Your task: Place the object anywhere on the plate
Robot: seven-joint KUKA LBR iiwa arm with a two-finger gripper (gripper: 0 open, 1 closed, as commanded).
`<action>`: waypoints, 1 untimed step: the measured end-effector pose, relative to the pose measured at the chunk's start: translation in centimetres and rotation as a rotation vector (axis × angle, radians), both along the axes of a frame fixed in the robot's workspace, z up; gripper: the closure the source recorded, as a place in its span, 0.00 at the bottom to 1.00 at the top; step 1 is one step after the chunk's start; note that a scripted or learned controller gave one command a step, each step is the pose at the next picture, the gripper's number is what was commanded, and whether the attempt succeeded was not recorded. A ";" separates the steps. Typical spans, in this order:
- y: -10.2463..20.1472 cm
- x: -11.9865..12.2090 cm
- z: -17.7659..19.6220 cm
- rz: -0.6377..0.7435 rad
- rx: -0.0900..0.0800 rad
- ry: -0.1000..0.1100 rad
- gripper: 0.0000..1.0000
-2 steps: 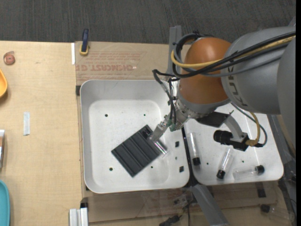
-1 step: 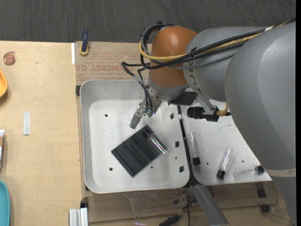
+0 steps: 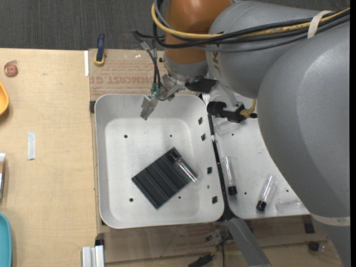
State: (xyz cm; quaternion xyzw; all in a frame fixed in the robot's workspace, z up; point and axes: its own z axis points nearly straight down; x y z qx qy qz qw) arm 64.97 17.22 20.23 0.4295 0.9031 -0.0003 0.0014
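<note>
A black ribbed plate (image 3: 157,181) lies tilted in the middle of the left white bin (image 3: 111,149). A clear tube with a dark end (image 3: 184,167) rests across the plate's upper right corner. My gripper (image 3: 148,109) hangs over the bin's far wall, up and to the left of the plate and well apart from it. Nothing shows at its tip. The large grey arm with its orange band (image 3: 192,15) covers the upper right of the view.
The right bin (image 3: 250,149) holds two clear tubes with black caps (image 3: 229,178) (image 3: 265,194) and a clear scrap (image 3: 289,205). A blue clamp (image 3: 100,47) sits on the cardboard behind the left bin. The wooden bench (image 3: 44,149) spreads to the left.
</note>
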 end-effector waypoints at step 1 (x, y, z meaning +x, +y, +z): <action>0.0 0.0 0.9 0.002 -0.002 -0.001 1.00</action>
